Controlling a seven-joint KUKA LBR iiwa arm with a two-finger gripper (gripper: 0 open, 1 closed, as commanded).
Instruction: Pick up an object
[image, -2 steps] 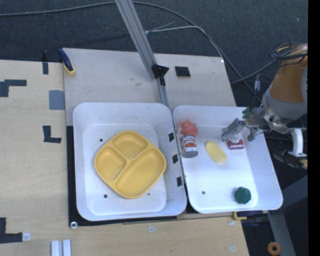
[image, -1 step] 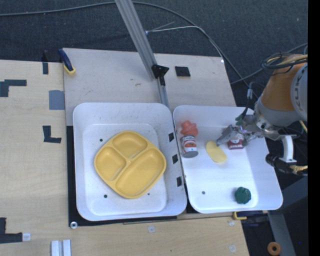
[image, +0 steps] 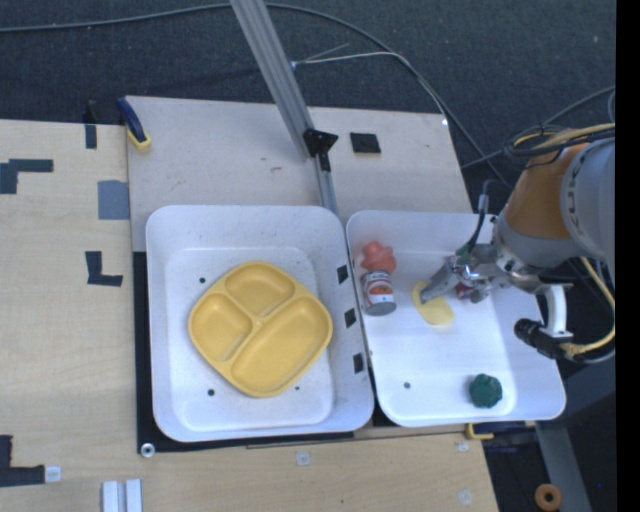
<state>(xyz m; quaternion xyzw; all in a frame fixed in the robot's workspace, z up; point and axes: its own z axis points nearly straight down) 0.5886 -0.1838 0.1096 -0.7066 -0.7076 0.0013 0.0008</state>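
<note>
Arm (image: 560, 205) reaching in from the right, over the right bin (image: 520, 400); gripper (image: 437, 291) low at the bin's middle, tips just above a pale yellow piece (image: 437, 313); whether the fingers are apart or together, I cannot tell, and nothing shows between them. Left of the gripper, close by, a small bottle (image: 378, 280) with an orange cap and red-and-white label, lying near the bin's left wall; that is the nearest neighbour. A green lump (image: 486, 390) sits well apart at the near right corner. In the left bin (image: 165, 300), a yellow tray (image: 261, 327) with compartments, turned at an angle. A grey pole (image: 285, 85) slants in from the far side, ending between the two bins.
</note>
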